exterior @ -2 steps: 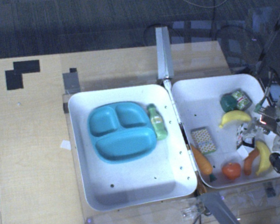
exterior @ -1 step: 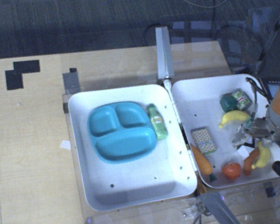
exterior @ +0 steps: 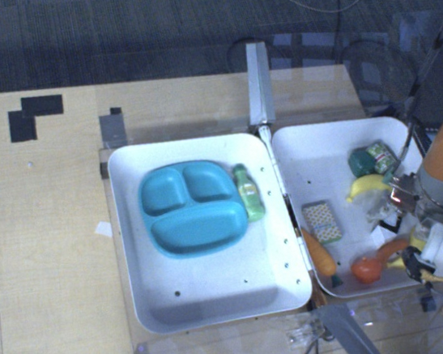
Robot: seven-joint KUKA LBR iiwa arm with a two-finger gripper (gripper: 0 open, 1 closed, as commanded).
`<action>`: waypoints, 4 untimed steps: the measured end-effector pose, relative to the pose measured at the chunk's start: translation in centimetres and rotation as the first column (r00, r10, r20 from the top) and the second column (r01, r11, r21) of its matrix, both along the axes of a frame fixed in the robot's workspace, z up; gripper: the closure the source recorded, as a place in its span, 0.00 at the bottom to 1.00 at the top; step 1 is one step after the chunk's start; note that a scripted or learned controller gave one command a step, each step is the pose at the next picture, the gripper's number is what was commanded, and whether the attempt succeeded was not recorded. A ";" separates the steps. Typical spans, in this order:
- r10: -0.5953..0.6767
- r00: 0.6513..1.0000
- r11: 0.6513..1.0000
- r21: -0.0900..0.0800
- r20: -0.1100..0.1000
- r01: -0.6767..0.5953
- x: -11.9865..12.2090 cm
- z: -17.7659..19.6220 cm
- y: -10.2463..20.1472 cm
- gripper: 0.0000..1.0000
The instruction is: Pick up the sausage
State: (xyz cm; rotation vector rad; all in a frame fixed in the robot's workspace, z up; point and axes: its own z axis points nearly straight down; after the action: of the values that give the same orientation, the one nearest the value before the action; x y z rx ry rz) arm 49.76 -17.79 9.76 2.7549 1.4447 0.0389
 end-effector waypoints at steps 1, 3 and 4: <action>-0.296 0.955 0.955 0.016 -0.035 0.296 -1.0 3.0 -0.2 0.00; -0.447 0.893 0.893 0.036 -0.052 0.449 -0.4 -0.2 0.1 0.00; -0.686 0.727 0.727 0.016 -0.035 0.687 -1.0 8.6 -2.7 0.00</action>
State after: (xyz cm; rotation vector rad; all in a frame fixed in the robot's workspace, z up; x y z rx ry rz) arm 48.76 -20.48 18.40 3.1234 0.3282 0.0018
